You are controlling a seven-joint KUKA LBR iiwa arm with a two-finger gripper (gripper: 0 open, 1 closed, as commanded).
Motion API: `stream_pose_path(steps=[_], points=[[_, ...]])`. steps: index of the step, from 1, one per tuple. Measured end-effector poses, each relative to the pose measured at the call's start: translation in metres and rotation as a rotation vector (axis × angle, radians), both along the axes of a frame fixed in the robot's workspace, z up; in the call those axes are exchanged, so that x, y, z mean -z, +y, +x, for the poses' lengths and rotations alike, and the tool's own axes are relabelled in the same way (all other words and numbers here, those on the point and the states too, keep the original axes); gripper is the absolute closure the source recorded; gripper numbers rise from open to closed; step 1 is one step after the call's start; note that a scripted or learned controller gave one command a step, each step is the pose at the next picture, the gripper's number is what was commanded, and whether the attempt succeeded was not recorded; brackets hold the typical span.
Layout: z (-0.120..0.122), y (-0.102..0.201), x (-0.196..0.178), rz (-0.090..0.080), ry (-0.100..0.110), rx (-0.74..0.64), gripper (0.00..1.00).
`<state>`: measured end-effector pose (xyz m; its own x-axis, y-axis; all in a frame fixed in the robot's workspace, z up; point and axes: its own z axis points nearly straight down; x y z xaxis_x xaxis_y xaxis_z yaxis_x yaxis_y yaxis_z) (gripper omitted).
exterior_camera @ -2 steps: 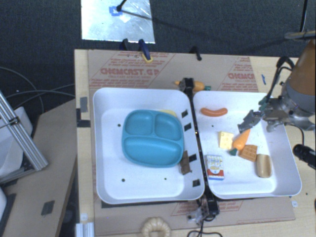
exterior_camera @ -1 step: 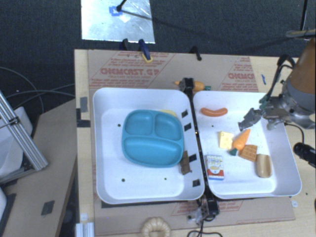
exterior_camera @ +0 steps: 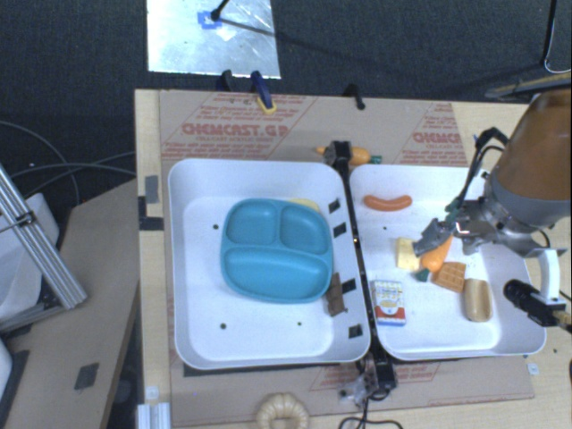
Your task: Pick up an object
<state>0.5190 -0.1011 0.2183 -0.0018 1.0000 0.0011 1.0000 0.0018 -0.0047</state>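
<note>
Bench, bins and clutter around them.

Two white bins side by side on a printed cardboard sheet [exterior_camera: 232, 128]: left bin [exterior_camera: 192, 266], right bin [exterior_camera: 500, 333], rims touching along a middle seam, with small black clips [exterior_camera: 340, 231] down that seam. At the sheet's far edge, a blue-and-yellow clamp [exterior_camera: 262, 92] and, further right, a black clamp [exterior_camera: 356, 97]. Beyond them, flat on dark carpet [exterior_camera: 71, 61], a shiny metal sheet [exterior_camera: 179, 25] with a scrap of blue tape [exterior_camera: 211, 19]. Off to the left, a slanted aluminium rail [exterior_camera: 36, 248] and thin looping cables [exterior_camera: 54, 164]. At the near edge, below the bins, a pale ring [exterior_camera: 283, 411].
</note>
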Motion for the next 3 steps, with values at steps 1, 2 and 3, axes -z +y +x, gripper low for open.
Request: stream_pose_path(steps=[1, 2, 3], points=[[-0.003, 0.006, 0.044, 0.000, -0.001, 0.000, 0.00], [0.005, 0.010, 0.093, 0.000, -0.001, 0.001, 0.00], [0.006, 0.010, 0.135, -0.001, -0.005, 0.001, 0.00]])
